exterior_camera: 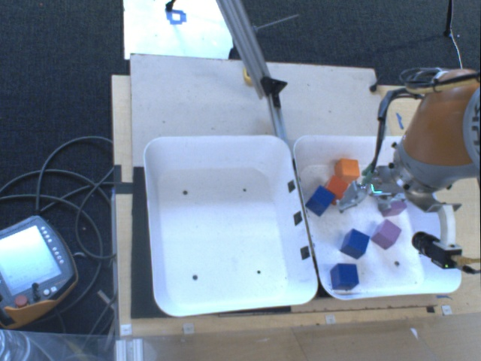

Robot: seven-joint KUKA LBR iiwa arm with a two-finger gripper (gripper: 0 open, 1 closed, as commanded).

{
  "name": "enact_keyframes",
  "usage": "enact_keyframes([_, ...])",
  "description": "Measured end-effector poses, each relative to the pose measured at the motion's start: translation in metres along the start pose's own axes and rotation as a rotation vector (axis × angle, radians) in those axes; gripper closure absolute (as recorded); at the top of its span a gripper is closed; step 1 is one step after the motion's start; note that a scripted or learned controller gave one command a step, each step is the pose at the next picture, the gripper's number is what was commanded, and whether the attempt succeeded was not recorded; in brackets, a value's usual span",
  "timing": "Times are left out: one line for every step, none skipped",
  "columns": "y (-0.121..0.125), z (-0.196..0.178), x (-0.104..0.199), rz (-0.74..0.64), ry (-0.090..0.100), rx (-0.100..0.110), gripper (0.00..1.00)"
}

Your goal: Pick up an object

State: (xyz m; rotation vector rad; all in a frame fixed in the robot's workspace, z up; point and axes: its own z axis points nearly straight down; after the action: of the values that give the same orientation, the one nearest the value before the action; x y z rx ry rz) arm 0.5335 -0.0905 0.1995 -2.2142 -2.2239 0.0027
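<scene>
The gripper [359, 196] hangs low in the right bin [316, 153], and whether its fingers are open or closed cannot be told. An orange block [340, 186] lies just to its left, seemingly touching it, with a blue block [320, 200] further left. The bin's far wall is well beyond, and open floor lies just nearer the camera.

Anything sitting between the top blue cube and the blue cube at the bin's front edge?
In the camera view, a third blue cube lies roughly between the top blue cube and the front one, slightly right of their line; otherwise bare bin floor.
</scene>
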Motion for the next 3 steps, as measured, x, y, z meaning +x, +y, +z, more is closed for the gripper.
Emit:
enact_keyframes([0.001,-0.002,0.000,0.002,-0.001,-0.005,0.00])
enact_keyframes([0.004,0.042,0.006,0.002,0.000,0.000,0.00])
enact_keyframes([-0.001,0.103,0.008,0.002,0.000,0.001,0.00])
